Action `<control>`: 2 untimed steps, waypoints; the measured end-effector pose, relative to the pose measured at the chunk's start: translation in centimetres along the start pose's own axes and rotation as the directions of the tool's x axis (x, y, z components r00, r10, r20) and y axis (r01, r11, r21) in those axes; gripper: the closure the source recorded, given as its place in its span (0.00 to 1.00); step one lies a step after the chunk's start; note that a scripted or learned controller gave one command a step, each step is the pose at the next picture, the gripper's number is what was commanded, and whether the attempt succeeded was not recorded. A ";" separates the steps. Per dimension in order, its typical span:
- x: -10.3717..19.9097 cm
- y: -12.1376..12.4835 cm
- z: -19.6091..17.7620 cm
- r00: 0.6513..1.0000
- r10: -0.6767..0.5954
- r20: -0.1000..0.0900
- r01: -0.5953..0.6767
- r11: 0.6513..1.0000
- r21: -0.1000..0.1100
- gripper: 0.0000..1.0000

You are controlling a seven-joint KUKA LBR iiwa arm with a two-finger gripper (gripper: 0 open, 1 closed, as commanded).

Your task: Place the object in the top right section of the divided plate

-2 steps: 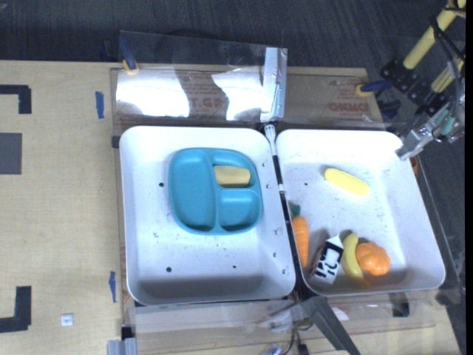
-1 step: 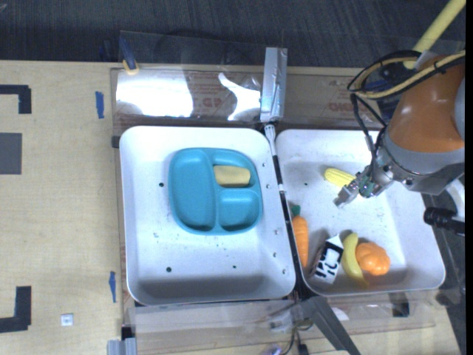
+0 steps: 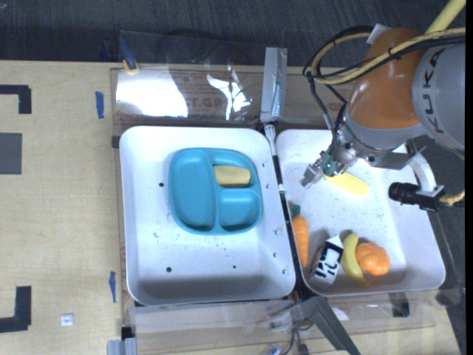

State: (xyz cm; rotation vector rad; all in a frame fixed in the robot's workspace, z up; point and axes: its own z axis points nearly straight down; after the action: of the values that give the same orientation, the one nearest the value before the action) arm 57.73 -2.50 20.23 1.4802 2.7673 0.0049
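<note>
The only lettering that can be read stands on the grey arm point(image 3: 443, 87) at the right edge, where the dark letters "KU" run sideways down its casing before the edge cuts them off. A small black-and-white box point(image 3: 327, 260) in the right bin point(image 3: 414, 235) bears bold black marks, but they are too blurred to read.

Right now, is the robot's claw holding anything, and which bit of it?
Nothing shows between the fingers of the gripper. It hangs over the right bin, with a pale yellow piece lying beside it. A yellowish object already sits in the divided plate.
</note>
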 end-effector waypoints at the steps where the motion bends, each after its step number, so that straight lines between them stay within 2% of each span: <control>1: 8.3 2.4 1.8 0.969 -0.248 -0.005 0.248 0.969 0.004 1.00; 2: 12.1 3.3 -13.5 0.991 -0.131 0.003 0.131 0.991 -0.006 1.00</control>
State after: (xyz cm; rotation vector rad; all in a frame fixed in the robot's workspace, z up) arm 53.75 9.38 33.68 1.2933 2.8536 0.0108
